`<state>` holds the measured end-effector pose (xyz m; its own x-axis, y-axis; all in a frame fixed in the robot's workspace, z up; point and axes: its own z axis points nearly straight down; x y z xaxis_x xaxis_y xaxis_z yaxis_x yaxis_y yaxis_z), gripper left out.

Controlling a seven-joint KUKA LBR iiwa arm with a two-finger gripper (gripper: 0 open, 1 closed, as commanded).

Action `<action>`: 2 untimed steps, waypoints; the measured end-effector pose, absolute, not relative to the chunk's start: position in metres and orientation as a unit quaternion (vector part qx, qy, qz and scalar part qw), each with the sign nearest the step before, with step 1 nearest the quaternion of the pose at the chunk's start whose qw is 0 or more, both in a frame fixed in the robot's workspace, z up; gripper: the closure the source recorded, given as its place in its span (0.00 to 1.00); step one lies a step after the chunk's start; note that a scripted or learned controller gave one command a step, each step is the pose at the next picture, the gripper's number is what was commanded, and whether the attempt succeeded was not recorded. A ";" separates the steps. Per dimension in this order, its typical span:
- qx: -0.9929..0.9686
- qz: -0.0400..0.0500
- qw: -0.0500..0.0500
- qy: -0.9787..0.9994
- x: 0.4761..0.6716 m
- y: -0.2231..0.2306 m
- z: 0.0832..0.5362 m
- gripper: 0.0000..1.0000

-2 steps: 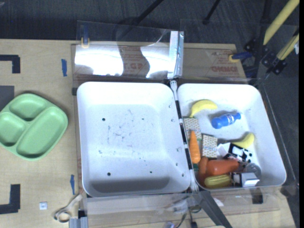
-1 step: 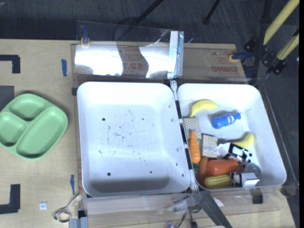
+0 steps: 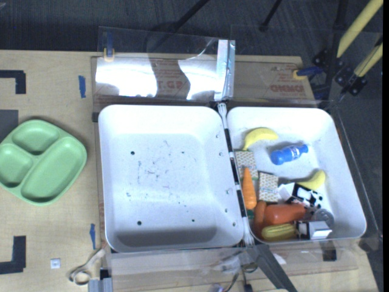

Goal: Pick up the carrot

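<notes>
The carrot lay in the right bin, hard against that bin's left wall and about halfway along it. It ran lengthwise with the wall, its paler, narrower end toward the bin's far side. Its near end butted into a red-orange lump at the bin's near-left corner, with a yellow piece nearer the front rim. A patterned packet lay just beside the carrot on the side toward the bin's middle, touching it or nearly so. A banana and a blue bottle sat toward the bin's far side, well clear of it. Whether the pincer was open or closed could not be told from this view, so nothing could be said of any hold on the carrot. By its look the carrot was probably a toy or a small real one: light, stiff, smooth-skinned, tapered and round in section. It would therefore tend to roll or squirt out of a pinch made near the thin end. The best hold was judged to be across its thicker middle, with the jaws set crosswise to its length. The difficulty was room, since the wall crowded one flank and the packet the other, leaving little gap for a jaw on either side. A descent slightly toward the bin's far side, above the clutter, looked the safest.
</notes>
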<state>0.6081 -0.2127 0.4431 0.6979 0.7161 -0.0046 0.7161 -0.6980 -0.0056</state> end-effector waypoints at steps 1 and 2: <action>-0.921 0.004 0.001 -0.389 0.609 -0.212 0.452 1.00; -0.918 0.002 0.001 -0.398 0.627 -0.207 0.434 1.00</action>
